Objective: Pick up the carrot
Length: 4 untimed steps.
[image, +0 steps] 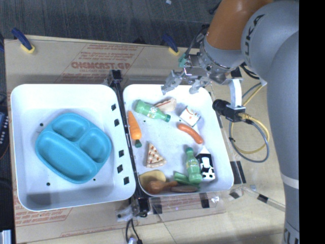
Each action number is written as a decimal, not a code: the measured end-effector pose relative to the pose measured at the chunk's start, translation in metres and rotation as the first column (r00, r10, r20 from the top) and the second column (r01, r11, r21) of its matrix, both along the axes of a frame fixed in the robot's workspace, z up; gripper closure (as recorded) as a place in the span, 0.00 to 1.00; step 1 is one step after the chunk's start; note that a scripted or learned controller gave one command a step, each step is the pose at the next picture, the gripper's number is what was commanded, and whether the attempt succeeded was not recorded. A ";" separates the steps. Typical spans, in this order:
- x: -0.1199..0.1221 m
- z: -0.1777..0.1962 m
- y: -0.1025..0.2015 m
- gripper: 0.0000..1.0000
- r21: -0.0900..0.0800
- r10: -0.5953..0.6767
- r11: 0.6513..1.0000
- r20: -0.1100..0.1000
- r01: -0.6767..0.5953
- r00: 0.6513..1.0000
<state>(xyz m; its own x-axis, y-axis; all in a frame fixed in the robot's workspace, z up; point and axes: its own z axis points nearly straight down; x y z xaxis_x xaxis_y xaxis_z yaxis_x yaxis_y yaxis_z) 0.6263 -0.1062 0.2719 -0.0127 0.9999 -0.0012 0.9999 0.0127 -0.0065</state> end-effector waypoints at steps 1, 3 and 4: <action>-0.012 -0.154 0.017 0.00 -0.001 0.022 1.000 -0.010 -0.022 1.000; -0.025 -0.180 0.015 0.00 -0.002 -0.404 0.915 -0.002 0.404 0.915; -0.025 -0.170 0.016 1.00 -0.002 -0.396 0.918 -0.008 0.396 0.918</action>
